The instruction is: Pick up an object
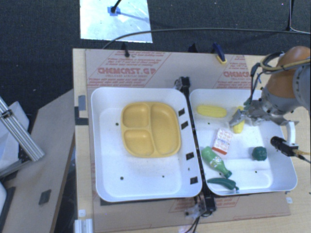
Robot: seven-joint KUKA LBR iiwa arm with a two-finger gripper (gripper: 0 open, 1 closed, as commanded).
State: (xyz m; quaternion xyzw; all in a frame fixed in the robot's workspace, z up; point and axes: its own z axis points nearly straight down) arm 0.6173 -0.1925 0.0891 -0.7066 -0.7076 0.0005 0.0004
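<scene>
Yellow divided plate (149, 129) sits in the left bin (109, 178). In the right bin (279, 176) lie a yellow corn cob (212, 111), long axis left-right, a green bottle (216, 162) pointing down-right, a small carton (223, 141) and a green ball (259, 153). The gripper (239, 121) grips a small yellow object (238, 126) between its fingers.

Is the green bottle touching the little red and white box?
Cannot tell. In the camera view the green bottle's top end sits right at the red and white box's lower corner, with no clear gap or contact.
</scene>
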